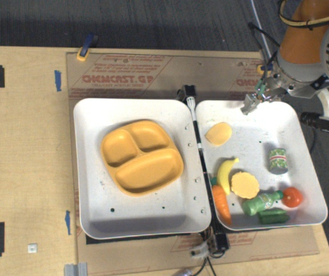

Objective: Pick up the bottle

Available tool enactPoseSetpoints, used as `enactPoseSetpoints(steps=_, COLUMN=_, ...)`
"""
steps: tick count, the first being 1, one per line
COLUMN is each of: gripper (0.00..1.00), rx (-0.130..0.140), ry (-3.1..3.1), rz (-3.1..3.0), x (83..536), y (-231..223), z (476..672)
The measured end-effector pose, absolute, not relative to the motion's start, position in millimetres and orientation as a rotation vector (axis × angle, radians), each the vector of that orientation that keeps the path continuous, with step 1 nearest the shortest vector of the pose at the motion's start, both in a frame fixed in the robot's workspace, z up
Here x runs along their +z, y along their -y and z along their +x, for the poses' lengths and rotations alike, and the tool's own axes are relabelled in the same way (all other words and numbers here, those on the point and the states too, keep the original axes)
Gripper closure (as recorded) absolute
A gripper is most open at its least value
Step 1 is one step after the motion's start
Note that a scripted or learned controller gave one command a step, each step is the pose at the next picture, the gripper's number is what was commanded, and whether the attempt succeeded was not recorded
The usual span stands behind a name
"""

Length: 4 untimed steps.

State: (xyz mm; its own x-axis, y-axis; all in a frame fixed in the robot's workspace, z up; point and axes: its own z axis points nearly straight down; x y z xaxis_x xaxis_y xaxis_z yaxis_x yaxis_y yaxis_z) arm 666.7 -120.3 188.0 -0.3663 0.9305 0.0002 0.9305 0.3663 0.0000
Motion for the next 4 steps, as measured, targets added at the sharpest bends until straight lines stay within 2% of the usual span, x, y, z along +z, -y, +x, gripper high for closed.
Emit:
enactPoseSetpoints(steps=1, gripper=1.0, rx=0.0, ry=2.834, rz=-1.359, x=176, y=209, z=644.0)
enactPoseSetpoints(steps=2, gripper=1.0, rx=-0.003, ry=2.856, rz=-1.322, x=87, y=160, z=641.0)
enactPoseSetpoints(steps=3, gripper=1.0, rx=-0.001, ry=3.062, rz=-0.736, x=88, y=141, z=626.6)
enactPoseSetpoints(steps=4, gripper=1.0, rx=0.0, ry=3.103, rz=-0.53, x=173, y=172, z=603.3)
